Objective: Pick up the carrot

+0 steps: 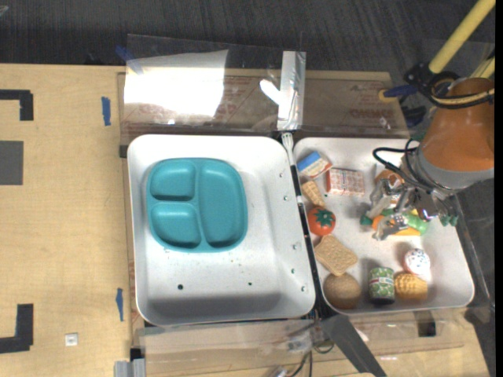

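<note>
The carrot (379, 225) is a small orange piece with a green top. It lies in the right bin (464, 277), toward its middle right, next to a yellow-green toy (414, 226). My gripper (397, 205) hangs just above the carrot and partly covers it. The grey arm with its orange band (464, 136) comes in from the right. The cluttered wrist hides whether the carrot is held.
The right bin also holds a tomato (321, 221), two crackers (336, 254), a red-and-white pack (346, 181), a blue box (313, 163), a brown round item (342, 287), a green can (382, 283), a corn cob (410, 286) and an egg (416, 261). A teal divided plate (196, 203) sits in the left bin (236, 289).
</note>
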Motion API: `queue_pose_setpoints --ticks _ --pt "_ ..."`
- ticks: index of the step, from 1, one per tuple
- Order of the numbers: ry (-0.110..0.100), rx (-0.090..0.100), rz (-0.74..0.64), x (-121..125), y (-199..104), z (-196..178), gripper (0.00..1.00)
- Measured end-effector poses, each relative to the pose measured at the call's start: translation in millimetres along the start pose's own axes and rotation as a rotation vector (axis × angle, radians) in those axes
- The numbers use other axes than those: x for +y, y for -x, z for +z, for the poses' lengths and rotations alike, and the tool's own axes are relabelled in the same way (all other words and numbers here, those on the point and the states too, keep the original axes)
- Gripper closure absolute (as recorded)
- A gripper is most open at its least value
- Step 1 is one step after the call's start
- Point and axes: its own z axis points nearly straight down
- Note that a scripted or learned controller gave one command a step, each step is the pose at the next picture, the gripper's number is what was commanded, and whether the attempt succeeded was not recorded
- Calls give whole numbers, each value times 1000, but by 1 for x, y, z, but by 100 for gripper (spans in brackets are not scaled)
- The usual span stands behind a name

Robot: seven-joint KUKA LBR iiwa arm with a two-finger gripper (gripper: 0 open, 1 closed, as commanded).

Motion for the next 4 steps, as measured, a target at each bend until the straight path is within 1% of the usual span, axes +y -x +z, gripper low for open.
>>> queue_pose_setpoints --ticks 2,3,4 --pt "-4 -17 -2 2 5 -23 100" --pt "7 9 479 -46 -18 14 100" --pt "1 -4 653 30 4 -63 100"
